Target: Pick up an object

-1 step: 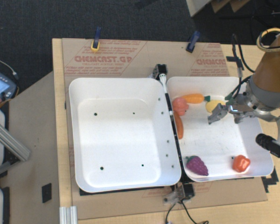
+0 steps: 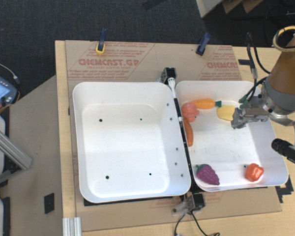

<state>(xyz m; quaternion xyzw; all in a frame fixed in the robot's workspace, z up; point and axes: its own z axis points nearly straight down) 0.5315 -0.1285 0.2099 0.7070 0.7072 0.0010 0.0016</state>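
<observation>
Hovering in the right bin (image 2: 265, 178), claw (image 2: 240, 121), grip state indiscernible, just beside a yellow lemon (image 2: 226, 113); carrot (image 2: 204, 103), peach (image 2: 190, 111), grapes (image 2: 207, 174), red pepper (image 2: 254, 172) surround.

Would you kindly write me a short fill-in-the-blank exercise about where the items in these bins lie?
1. All the toy foods lie in the ____ bin.
2. The claw sits beside the ____ lemon.
3. The grapes are ____ in colour.
4. The red pepper lies near that bin's ____ edge.

Missing words: right; yellow; purple; front
</observation>
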